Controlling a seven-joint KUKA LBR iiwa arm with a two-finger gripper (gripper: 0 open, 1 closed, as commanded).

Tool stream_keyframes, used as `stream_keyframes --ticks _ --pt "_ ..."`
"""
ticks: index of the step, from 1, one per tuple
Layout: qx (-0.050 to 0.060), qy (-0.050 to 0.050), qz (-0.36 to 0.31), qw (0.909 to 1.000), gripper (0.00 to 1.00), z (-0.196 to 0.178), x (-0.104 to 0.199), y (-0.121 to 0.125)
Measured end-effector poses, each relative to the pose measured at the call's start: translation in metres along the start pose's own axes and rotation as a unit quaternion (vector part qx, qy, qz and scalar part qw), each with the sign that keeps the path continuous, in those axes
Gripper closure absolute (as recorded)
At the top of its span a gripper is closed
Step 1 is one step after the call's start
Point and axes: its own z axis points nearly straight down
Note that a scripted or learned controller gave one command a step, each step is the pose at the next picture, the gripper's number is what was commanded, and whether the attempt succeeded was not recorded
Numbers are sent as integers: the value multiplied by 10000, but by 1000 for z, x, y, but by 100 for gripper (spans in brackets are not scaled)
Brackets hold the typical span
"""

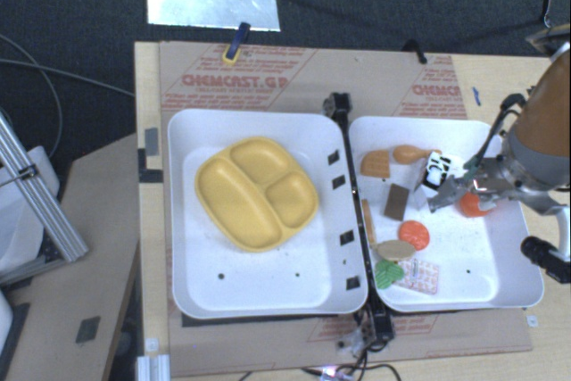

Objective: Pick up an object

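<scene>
The right bin (500, 281) holds several small items. Among them are an orange wedge (376, 163), an orange carrot-like piece (410, 153), a brown block (396, 201), a red-orange disc (413, 235) and a beige oval (394, 250). My gripper (444, 194) hangs low over the bin's upper middle. A black-and-white object (436, 169) lies right by its tip. A red-orange piece (473, 206) lies partly hidden under it. No item is visibly held.
A green piece (385, 274) and a pink-and-white packet (420, 277) lie at the right bin's front. A thin orange stick (367, 223) lies along its left wall. The left bin (205, 285) holds a yellow divided plate (257, 192). The arm (540, 138) crosses the right edge.
</scene>
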Motion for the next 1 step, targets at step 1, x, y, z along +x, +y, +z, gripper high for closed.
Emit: stream_keyframes --ticks 1 --pt "9 5 -22 10000 0 134 31 35"
